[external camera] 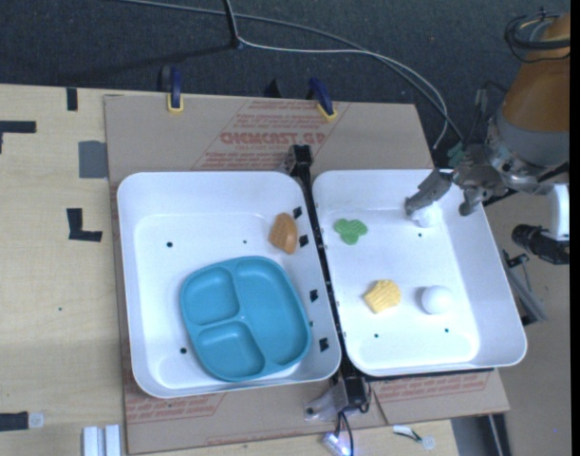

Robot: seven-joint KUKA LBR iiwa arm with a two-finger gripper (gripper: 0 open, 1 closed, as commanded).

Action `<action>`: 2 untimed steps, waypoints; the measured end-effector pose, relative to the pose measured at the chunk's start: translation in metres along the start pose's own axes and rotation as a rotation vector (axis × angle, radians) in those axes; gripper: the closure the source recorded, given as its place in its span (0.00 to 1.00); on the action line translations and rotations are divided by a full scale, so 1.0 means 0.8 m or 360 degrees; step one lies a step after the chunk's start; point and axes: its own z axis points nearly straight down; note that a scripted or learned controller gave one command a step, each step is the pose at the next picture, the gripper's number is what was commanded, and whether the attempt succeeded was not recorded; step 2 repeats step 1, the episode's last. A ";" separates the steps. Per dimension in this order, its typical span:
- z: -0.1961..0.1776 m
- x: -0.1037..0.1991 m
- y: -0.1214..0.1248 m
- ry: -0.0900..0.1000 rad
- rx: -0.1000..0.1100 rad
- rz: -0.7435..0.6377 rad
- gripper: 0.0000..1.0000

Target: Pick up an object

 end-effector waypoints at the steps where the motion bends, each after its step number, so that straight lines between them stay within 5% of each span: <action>1: -0.021 -0.013 -0.083 -0.0001 -0.0003 0.0007 0.00; 2: -0.021 -0.013 -0.083 -0.0001 -0.0003 0.0007 0.00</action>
